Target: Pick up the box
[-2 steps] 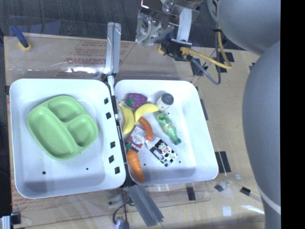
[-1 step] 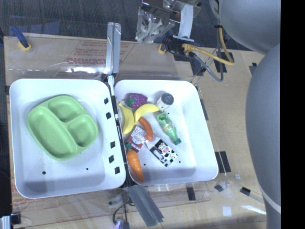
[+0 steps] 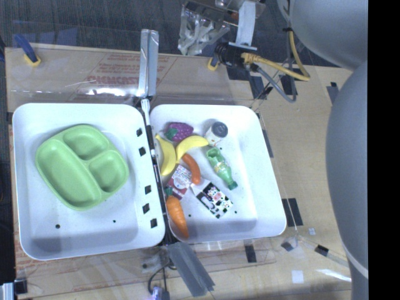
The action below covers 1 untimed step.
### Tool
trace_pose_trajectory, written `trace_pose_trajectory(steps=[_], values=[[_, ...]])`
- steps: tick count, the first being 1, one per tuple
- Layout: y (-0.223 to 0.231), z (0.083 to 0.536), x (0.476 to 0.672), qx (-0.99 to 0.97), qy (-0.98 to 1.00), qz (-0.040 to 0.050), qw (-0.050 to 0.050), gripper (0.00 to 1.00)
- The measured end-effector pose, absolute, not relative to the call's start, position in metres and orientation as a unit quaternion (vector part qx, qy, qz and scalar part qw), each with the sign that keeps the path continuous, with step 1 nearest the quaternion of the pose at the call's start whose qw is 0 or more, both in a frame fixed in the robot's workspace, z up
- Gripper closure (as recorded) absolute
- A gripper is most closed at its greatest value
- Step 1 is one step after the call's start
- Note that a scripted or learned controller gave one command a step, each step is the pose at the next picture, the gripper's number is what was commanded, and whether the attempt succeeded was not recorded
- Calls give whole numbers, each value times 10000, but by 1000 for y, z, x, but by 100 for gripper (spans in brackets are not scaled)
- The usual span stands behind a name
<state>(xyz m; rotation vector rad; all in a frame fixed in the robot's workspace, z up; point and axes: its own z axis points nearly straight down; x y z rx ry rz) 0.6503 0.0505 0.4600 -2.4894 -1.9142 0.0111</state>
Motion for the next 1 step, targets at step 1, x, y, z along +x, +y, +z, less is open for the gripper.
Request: trace_pose_trajectory(steps=[1], values=[[53, 470, 651, -7894, -6138, 43, 7, 100]])
